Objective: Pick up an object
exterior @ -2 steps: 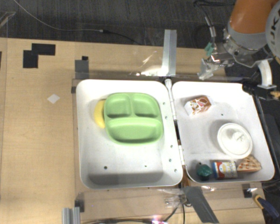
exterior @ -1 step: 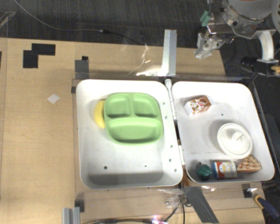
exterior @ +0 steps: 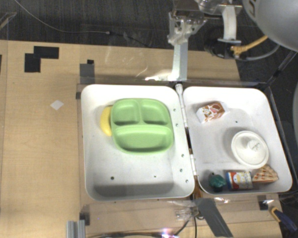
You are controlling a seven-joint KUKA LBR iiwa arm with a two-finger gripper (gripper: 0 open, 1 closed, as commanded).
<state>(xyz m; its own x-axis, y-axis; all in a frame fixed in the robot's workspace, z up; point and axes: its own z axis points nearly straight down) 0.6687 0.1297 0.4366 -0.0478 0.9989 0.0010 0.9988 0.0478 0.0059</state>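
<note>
**Q:** Gripper position and state?

**A:** It hangs at twelve o'clock of the scene, above the far end of the seam between the two bins. The fingers read as one narrow vertical blade, closed together, with nothing between them. The grey arm enters from the one-to-two o'clock corner.

**Q:** Candidate objects, nearest first?

**A:** In the right bin: a small printed packet at about eleven o'clock of that bin, the closest to the gripper; a white lidded cup near centre; at six o'clock, along the near wall, a dark green item, a small can and a waffle-patterned wedge, packed side by side. In the left bin: a green divided plate with a yellow object tucked beneath its nine o'clock edge.

**Q:** Handling judgement?

**A:** The packet is probably light and soft; pinch it across its short width. The cup looks smooth and wide, likely to slip. The plate seems stiff but too broad, so only its rim would offer a hold.
</note>
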